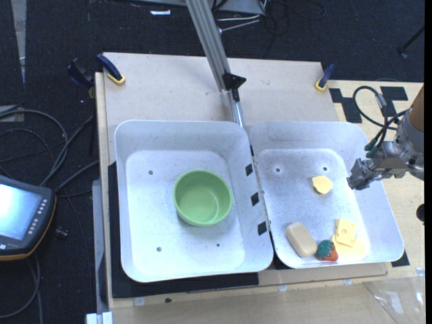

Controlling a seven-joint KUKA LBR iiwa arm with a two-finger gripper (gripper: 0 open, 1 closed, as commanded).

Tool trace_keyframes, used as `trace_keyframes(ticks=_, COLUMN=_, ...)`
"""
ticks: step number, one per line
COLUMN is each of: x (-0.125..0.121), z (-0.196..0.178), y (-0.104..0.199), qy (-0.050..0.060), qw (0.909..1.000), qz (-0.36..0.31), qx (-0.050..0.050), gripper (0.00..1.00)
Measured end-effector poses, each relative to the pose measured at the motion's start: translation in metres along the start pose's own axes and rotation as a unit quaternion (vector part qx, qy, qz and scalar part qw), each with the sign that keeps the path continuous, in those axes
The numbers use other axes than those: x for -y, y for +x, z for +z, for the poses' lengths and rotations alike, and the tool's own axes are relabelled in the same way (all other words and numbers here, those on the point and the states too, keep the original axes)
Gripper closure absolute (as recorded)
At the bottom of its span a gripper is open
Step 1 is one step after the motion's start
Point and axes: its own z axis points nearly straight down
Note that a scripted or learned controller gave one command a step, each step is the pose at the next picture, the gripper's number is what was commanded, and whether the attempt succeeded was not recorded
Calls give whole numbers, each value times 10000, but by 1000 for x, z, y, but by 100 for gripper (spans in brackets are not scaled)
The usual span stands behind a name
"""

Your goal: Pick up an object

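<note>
The bench [169, 93] fills the middle of the frame, with two white bins on it side by side. The left bin [142, 248] has a green bowl [202, 197] near its centre. The right bin [297, 155] holds four small things: a yellow chunk [322, 185] near the middle, and along the lower edge a tan block [301, 239], a flat yellow piece with holes [347, 233], and a small red and green toy [327, 250] touching it.

The arm [409, 137] reaches in at the right edge of the frame, and its gripper [358, 177] hangs over the right rim of the right bin, just beside the yellow chunk. It is too dark and small for me to tell how the jaws stand, and I see nothing in its grasp.

I would judge this the approach step, with nothing picked up yet. Next it needs to settle over one item and descend. The yellow chunk sits nearest and apart from the rest; the sloped bin wall beside the gripper could get in the way.
</note>
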Motion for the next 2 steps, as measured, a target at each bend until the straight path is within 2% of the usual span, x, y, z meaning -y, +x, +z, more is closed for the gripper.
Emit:
trace_keyframes(ticks=1, x=0, z=0, y=0, qy=0, qw=10000, qz=0, qx=0, gripper=0)
trace_keyframes(ticks=2, x=-6, z=58, y=-6, qy=24, qw=10000, qz=2, qx=-5, gripper=0)
